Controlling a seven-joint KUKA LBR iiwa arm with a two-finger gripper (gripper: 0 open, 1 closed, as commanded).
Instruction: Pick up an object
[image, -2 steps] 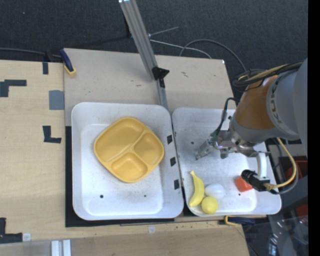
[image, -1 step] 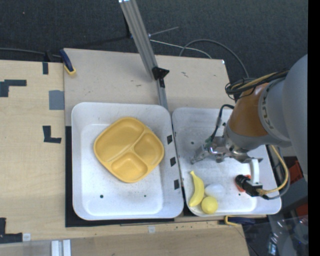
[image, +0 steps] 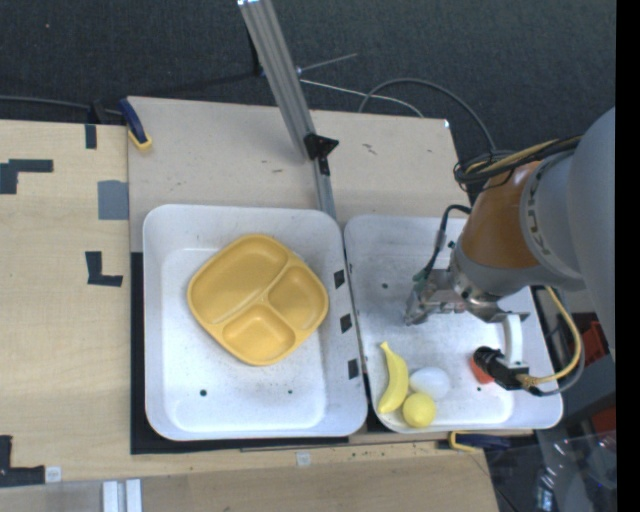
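Right bin (image: 380, 250), landmark: gripper (image: 420, 310) hangs low over its middle floor; whether the fingers are open or closed cannot be told, nothing seen between them. Banana (image: 394, 378), white ball (image: 432, 380) and yellow ball (image: 419, 409) lie at its near edge. Step judged: approach. Next: shift nearward over one, descend, close.

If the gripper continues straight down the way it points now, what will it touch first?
Probably the bare white floor of the right bin: the gripper points down there, apart from the banana. Depth is unclear.
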